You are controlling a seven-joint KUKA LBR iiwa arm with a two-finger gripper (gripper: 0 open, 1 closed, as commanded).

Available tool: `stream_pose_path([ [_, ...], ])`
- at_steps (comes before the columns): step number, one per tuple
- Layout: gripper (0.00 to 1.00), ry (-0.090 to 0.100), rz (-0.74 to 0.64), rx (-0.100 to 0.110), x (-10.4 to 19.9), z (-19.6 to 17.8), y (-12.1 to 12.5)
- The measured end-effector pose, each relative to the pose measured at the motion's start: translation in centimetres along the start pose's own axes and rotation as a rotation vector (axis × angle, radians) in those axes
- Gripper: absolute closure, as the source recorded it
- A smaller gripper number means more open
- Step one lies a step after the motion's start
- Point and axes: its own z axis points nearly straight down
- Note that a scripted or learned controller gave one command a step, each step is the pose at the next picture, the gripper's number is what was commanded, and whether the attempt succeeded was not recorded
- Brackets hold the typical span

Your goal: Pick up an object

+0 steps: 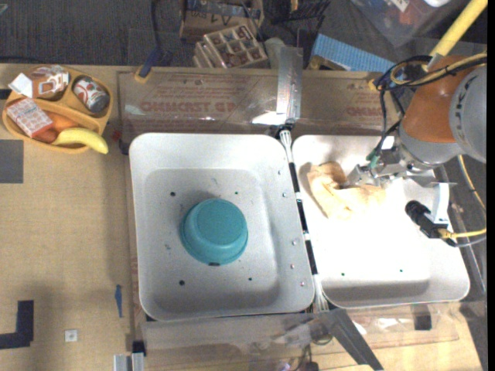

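Beside the claw [370,178], touching: tan cloth [334,190].

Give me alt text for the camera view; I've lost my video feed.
The gripper sits low in the right bin, at a crumpled tan object near the bin's upper left. A teal bowl lies upside down in the left bin.

The bench [62,246] bears two white bins [213,222] (side by side).

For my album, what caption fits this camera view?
Robot gripper reaching down to a tan cloth in the right bin; a teal bowl sits in the left bin.
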Motion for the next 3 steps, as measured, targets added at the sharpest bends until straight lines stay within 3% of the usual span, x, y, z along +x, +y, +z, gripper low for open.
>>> stream_pose_path([
  [1, 0.0, -0.003, -0.011, -0.005, 3.2, -0.1, -1.2],
  [2, 0.0, -0.003, -0.011, -0.005, 3.2, -0.1, -1.2],
  [3, 0.0, 0.003, -0.2, 0.01, 5.5, -4.0, 5.2],
])
